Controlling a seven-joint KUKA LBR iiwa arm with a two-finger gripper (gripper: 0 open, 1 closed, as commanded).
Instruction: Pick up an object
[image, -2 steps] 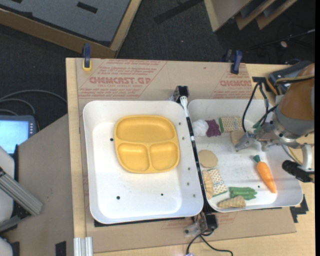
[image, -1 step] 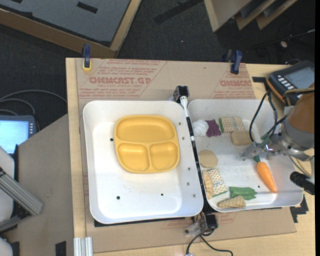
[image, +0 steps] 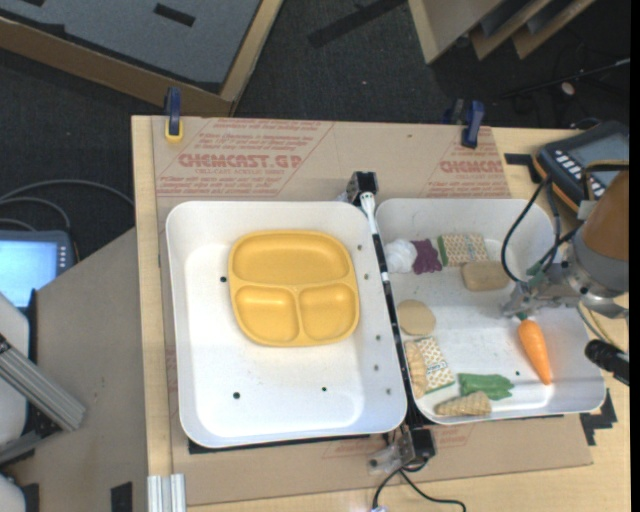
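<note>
One claw (image: 527, 303) hangs low over the right-hand white bin (image: 455, 212), near that bin's right side, and whether it is spread or pressed together I cannot tell. Just below its tip lies an orange carrot (image: 536, 349), its blunt end almost at the claw and its point slanting away toward the bin's near edge; nothing shows it gripped. To the claw's left, a tan block (image: 485, 276) sits close by, with a patterned packet (image: 460, 247), a purple piece (image: 428, 254) and a white ball (image: 400, 256) farther on. Lower left of the claw rest a round tan disc (image: 416, 319), a second patterned packet (image: 428, 363), a green piece (image: 486, 385) and a cracker-like wedge (image: 464, 405). Well to the left, the other white bin (image: 200, 330) holds a yellow divided plate (image: 294, 287).
</note>
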